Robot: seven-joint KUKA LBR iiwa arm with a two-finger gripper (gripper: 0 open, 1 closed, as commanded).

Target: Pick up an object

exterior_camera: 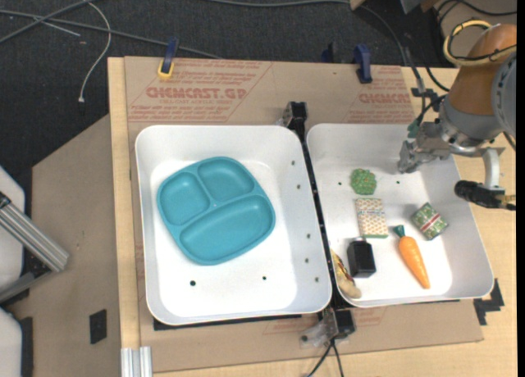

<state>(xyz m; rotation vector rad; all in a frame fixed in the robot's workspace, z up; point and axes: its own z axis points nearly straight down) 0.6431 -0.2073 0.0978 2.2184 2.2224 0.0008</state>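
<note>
The right bin (467,285) holds several small objects: a green bumpy ball (363,179), a patterned flat block (372,217), a black box (361,257), an orange carrot (413,260), a green patterned cube (429,220) and a banana-like piece (347,279) at the front left corner. My gripper (410,156) hangs over the bin's far right part, up and to the right of the green ball and apart from it. I see no object in it.
The left bin (156,285) holds a blue divided plate (216,208). A black clamp (295,113) sits between the bins at the back. Two blue clips (170,54) hold the cardboard base at its far edge.
</note>
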